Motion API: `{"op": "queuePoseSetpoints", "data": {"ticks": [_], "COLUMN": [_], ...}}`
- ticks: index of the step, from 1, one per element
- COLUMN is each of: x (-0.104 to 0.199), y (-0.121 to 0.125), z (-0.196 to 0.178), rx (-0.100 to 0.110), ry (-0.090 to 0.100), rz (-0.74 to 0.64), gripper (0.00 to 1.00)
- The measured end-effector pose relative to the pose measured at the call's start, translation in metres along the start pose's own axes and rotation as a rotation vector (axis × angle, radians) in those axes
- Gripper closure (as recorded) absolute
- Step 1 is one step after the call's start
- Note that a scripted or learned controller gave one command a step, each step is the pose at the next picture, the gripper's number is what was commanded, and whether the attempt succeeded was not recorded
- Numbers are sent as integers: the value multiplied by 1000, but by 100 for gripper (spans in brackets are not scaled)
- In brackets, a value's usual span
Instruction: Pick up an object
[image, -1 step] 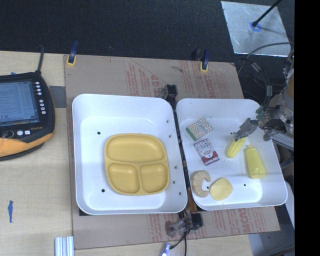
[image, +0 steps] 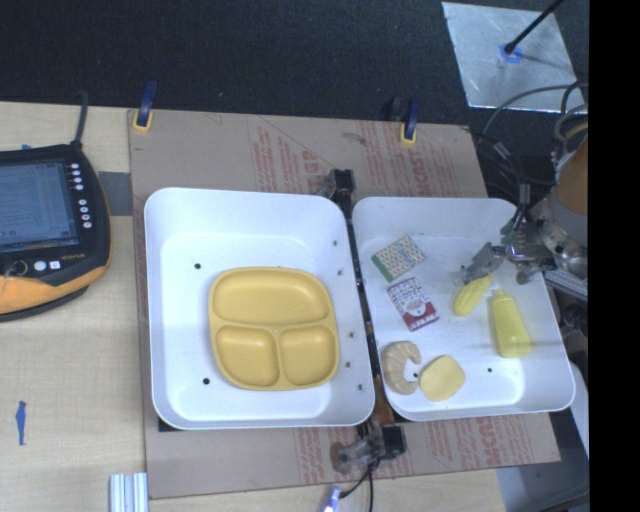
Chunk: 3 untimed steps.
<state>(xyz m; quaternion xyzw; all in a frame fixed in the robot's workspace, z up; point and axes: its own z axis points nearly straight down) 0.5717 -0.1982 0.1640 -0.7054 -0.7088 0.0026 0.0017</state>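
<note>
Looking down, I see my gripper (image: 483, 263) at the right of the frame, low over the right bin (image: 560, 395), fingers slightly spread with nothing between them, tips just above the yellow corn cob (image: 472, 296). A yellow bottle (image: 510, 324) lies just beside it.
</note>
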Motion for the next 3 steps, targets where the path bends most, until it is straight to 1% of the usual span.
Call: {"op": "queuePoseSetpoints", "data": {"ticks": [1,2,3], "x": [12,11,96], "y": [21,21,3], "z": [73,62,-87], "rx": [0,0,-5], "ry": [0,-1,2], "rz": [-2,-5,-1], "gripper": [0,100,100]}}
